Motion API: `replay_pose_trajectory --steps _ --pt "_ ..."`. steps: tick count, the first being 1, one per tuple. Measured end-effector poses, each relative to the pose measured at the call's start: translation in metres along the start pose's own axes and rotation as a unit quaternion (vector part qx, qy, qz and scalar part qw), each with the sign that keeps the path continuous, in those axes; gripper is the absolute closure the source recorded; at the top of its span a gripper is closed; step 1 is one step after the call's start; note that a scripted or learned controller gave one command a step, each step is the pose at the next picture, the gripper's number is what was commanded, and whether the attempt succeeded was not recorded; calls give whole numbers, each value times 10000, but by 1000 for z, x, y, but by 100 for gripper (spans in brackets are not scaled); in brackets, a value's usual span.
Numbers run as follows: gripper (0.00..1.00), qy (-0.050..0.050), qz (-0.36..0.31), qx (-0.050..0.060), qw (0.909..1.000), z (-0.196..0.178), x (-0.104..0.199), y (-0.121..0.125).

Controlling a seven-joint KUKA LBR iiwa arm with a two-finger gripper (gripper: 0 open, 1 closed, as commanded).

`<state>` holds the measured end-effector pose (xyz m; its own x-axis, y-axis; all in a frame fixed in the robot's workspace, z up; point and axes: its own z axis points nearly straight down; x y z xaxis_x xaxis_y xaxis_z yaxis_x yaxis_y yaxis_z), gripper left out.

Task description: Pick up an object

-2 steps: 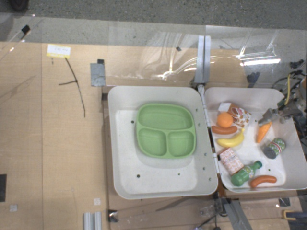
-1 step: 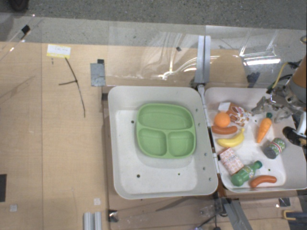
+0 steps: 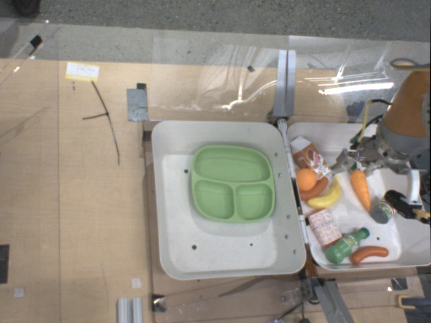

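Here, on the far left, the wooden bench (image 3: 74, 200) carries a small yellow label (image 3: 82, 71) near its upper edge, and a thin dark cable (image 3: 108, 123) lies below it. Next to the cable there is a grey metal bracket (image 3: 137, 103).

The left bin (image 3: 168, 247) holds a green divided tray (image 3: 233, 182) with three compartments; the tray lies flat near the middle of the bin.

The right bin (image 3: 390, 247) holds many small objects. At its left side is a brown and white packet (image 3: 310, 157), and just under it an orange (image 3: 306, 180) touches a sausage (image 3: 314, 188) and a banana (image 3: 327, 196). Lower down lies a pink patterned box (image 3: 324, 227), then a green bottle (image 3: 345, 245) and a red sausage (image 3: 370, 253). A carrot (image 3: 361, 188) lies upright in the picture near the middle of the bin, and a dark round can (image 3: 382, 212) is just right of it.

The gripper (image 3: 367, 160) is above the top end of the carrot, with the orange band of the arm (image 3: 412, 106) behind it. Whether it is spread or pressed together I cannot tell, and nothing is seen clearly in its grasp.
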<state>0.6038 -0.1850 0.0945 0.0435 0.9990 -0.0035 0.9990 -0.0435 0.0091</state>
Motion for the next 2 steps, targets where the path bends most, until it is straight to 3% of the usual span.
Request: replay_pose_trajectory --steps 1,2 --pt "100 -4 2 -28 10000 -12 -1 2" --pt "100 5 -1247 -7 9922 -123 37 61"
